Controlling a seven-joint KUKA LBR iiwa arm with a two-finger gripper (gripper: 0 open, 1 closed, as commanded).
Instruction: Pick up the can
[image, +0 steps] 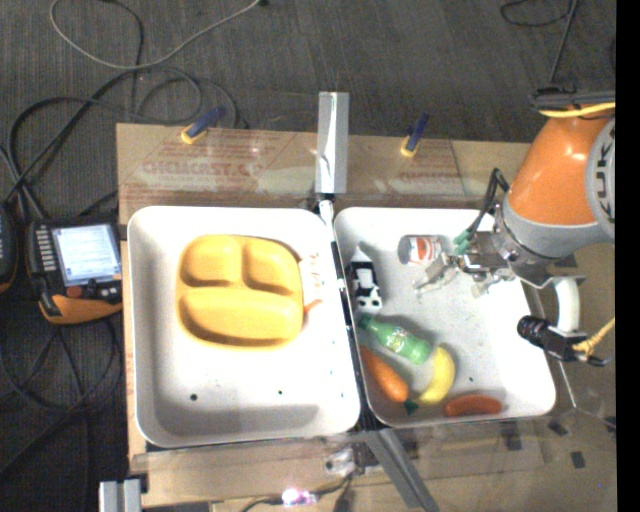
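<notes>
Your table (230, 160) sits on dark carpet strewn with cables, carrying two white bins side by side. The left bin (160, 390) holds a yellow divided tray (240, 290), with bare floor along its lower and left edges. In the right bin (500, 340), the can (420, 248) lies on its side near the upper wall, just beside the tool (455, 270). You can see the tool's fingers spread apart to the can's right, nothing between them. Along the bin's lower left edge crowd a green bottle (397, 340), carrot (384, 376), banana (438, 375) and a red sausage-shaped item (472, 405). A small black-and-white object (364, 283) hugs the left wall. The middle right floor stays open.
</notes>
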